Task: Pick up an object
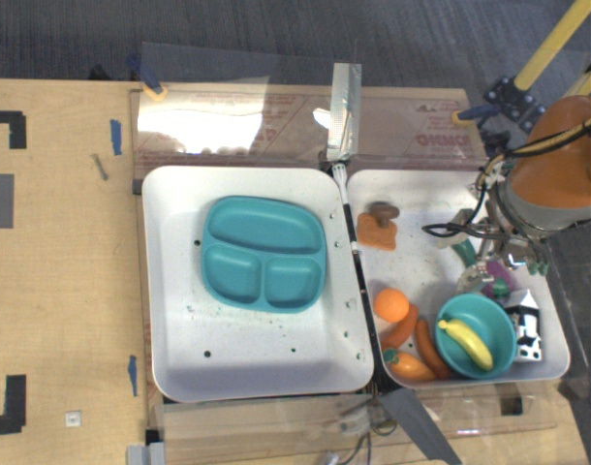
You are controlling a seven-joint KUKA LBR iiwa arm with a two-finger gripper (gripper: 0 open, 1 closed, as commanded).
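Camera view: hand (pixel 497 264) above teal bowl (pixel 475 334).

Arm (pixel 557 163) cropped at right edge

Right bin (pixel 423 194) crowded along its near edge by teal bowl (pixel 473 335) with banana (pixel 467 343), orange (pixel 391 306) and carrots (pixel 404 329), open floor left mid-bin, far-left corner taken by orange toy (pixel 377 229), left bin (pixel 170 260) largely occupied by teal divided plate (pixel 264 252).
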